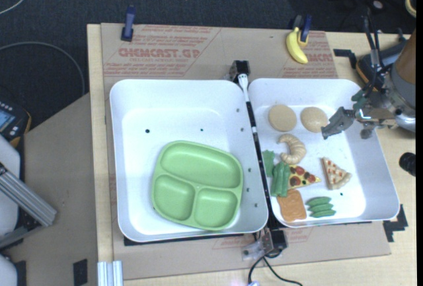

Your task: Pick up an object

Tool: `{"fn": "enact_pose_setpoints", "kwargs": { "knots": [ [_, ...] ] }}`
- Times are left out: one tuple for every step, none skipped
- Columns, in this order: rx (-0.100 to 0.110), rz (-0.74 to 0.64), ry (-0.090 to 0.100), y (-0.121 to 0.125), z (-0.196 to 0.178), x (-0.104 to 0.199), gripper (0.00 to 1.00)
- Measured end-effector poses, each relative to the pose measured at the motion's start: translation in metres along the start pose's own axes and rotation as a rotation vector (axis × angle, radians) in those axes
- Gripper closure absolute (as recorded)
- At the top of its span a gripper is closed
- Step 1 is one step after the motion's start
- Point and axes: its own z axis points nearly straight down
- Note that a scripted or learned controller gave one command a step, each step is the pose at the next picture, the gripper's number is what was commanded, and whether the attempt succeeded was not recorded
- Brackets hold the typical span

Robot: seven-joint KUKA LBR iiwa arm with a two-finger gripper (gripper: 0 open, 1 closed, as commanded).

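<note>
The right bin [377, 166] holds toy food: two round tan buns [283, 117] [314, 119], a croissant [293, 146], two pizza slices [303, 177] [336, 174], green beans [280, 176], pea pods [322, 206] and an orange cracker [291, 205]. My gripper [349, 127] hangs over the bin's upper right part, just right of the second bun. It stands open, and nothing shows between its fingers. One dark finger [334, 125] points toward that bun.
A green divided tray [197, 184] lies in the left bin [132, 146]. A yellow banana [297, 47] rests on the bench behind the right bin. A black divider [250, 121] runs between the bins. Cables and clamps sit at the far right.
</note>
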Motion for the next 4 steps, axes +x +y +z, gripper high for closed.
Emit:
{"fn": "enact_pose_setpoints", "kwargs": {
  "knots": [
    [-0.014, -0.001, -0.001, -0.023, 0.174, 0.03, 0.0],
    [-0.015, -0.001, 0.002, -0.022, 0.165, 0.031, 1.0],
    [-0.015, -0.003, 0.006, -0.023, 0.183, -0.005, 1.0],
    [-0.012, -0.011, 0.001, -0.006, 0.083, 0.078, 1.0]
  ]
}}
